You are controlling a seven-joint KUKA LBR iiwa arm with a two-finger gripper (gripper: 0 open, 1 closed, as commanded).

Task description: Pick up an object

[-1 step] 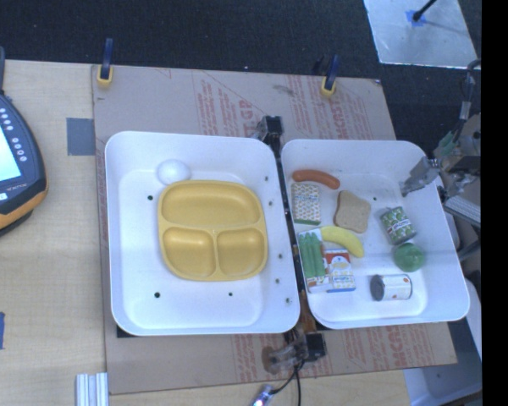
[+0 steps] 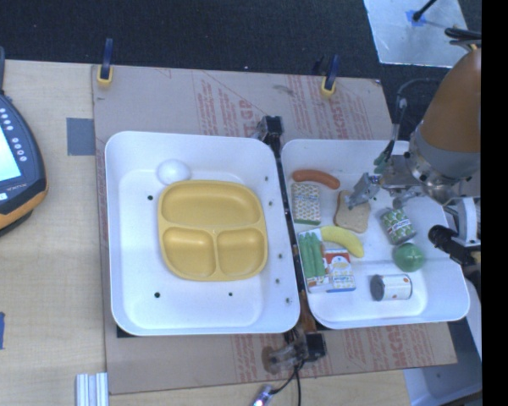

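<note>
With the two-finger gripper (image 2: 366,189) hovering, fingers apart and empty, just above the tan slice of toy bread (image 2: 353,216) in the right white bin (image 2: 440,311), a straight descent should avoid the yellow toy banana (image 2: 343,240) nearby.

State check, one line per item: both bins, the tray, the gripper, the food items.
Left bin: holds the yellow tray and a white ball.
Yellow tray: flat, compartments bare.
Right bin: holds the food items.
Gripper: over the right bin, above the bread slice; nothing visibly held.
Bread slice: lying flat.
Sausage: lying flat.
Banana: lying flat.
Can: on its side.
</note>
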